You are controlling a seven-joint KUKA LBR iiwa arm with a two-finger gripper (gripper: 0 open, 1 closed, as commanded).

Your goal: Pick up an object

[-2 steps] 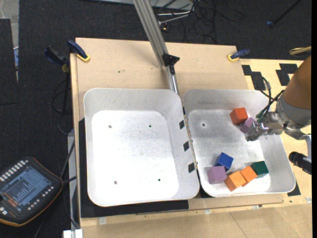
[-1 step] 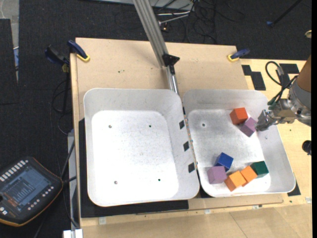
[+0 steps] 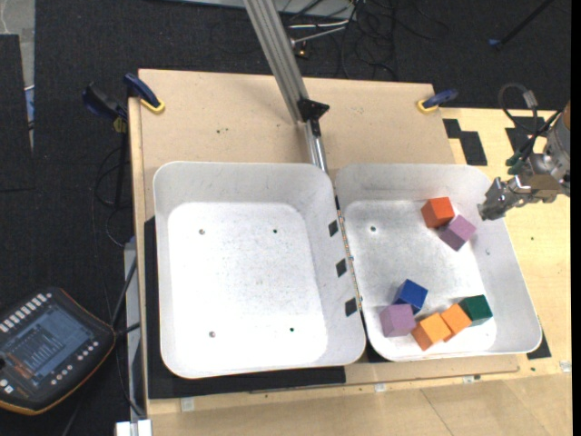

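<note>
Seen from above at a slant: a wooden bench point(image 3: 236, 116) bearing two shallow white bins side by side, left bin point(image 3: 163, 184) and right bin point(image 3: 381, 243), touching along the middle seam. At the far right, reaching in, a grey arm point(image 3: 558, 153); at its end, the gripper point(image 3: 501, 198), poised at the upper right rim of the right bin, tilted toward the bin's inside. Too small and blurred to tell how far open, or whether anything is in its grasp (nothing recognisable there at this size). Nearest to the gripper, just to its left in the upper part of the right bin: an upper orange cube point(image 3: 438, 212), and touching it at the lower right corner, an upper purple cube point(image 3: 457, 232). Well apart from those two, low in the same bin, a tight cluster: a blue cube point(image 3: 411, 295) on top, a lower purple cube point(image 3: 397, 320) just below and left of it, an orange block point(image 3: 434, 327) to the right of that, and a green cube point(image 3: 476, 310) at the cluster's right end, pressed against the orange. All lying flat on the bin floor, none lifted. Beyond the bins: a slanted aluminium pole point(image 3: 272, 34) running down from the top of the view to the seam, a blue clamp point(image 3: 141, 89) at the bench's far left corner, another clamp point(image 3: 440, 98) at the far right corner. On the dark floor at lower left, a teach pendant point(image 3: 45, 343) with a lit screen.
</note>
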